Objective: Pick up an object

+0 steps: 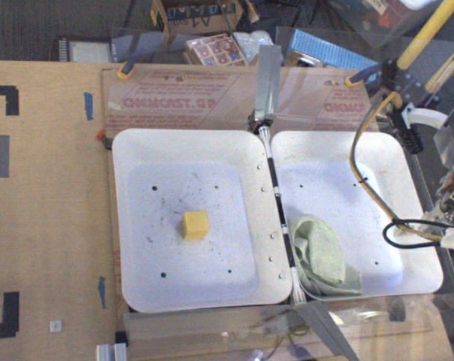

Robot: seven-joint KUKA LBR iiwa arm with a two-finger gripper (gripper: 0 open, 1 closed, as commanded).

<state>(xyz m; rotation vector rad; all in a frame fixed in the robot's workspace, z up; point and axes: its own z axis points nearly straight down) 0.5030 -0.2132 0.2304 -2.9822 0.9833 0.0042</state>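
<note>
A: What's on my feed, from the left?

B: I see the left bin [129,164] on the tabletop [39,201], with a small yellow cube [196,225] lying alone near its middle, just toward 6 o'clock.

A: And the right bin [407,277]?

B: A crumpled pale green cloth [325,256] sits at its 7 o'clock corner, against the dividing wall. A yellow cable [362,138] loops over its 3 o'clock side. About the claw, I cannot tell.

Yellow block [196,225] stands alone; cloth [323,256] hugs divider.
</note>
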